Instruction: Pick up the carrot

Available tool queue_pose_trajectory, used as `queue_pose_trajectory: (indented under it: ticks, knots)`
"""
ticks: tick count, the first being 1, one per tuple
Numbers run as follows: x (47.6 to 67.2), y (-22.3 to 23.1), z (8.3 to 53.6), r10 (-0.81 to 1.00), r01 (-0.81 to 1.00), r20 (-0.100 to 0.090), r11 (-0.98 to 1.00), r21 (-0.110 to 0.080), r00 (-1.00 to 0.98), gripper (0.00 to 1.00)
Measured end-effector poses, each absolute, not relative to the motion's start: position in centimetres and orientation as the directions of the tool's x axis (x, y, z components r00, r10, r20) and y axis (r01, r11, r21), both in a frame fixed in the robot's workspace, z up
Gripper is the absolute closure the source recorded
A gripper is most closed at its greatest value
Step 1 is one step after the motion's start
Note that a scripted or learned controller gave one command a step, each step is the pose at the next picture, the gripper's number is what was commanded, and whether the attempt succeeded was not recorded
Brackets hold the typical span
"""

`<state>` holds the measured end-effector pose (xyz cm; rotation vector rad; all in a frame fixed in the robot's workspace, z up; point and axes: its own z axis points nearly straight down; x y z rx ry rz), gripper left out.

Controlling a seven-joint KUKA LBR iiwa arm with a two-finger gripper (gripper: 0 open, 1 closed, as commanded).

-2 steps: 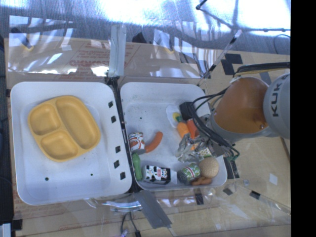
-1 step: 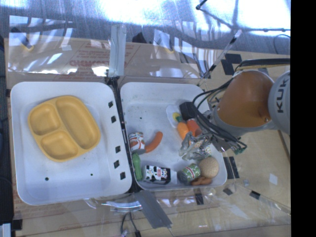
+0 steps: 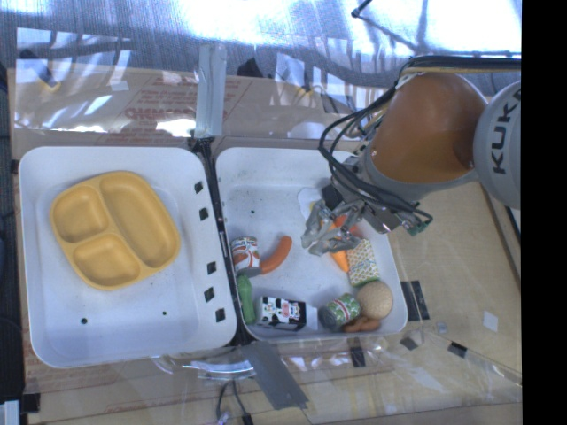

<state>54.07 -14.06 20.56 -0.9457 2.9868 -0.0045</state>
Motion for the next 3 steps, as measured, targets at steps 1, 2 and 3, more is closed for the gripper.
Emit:
queue_pose_trajectory:
  ticks: [1,2,3]
  knots:
    - [49.9,-21.1,16.1,-0.714,-0.714,0.001,0.700,0.002,-0.700,1.00]
    - [53.5,-17.9,22.9,-0.621,-0.621,-0.004,0.784,-0.005,-0.784,1.00]
    - [49.9,-8.2,21.5,-0.684,-0.684,-0.001,0.729,0.002,-0.729,1.00]
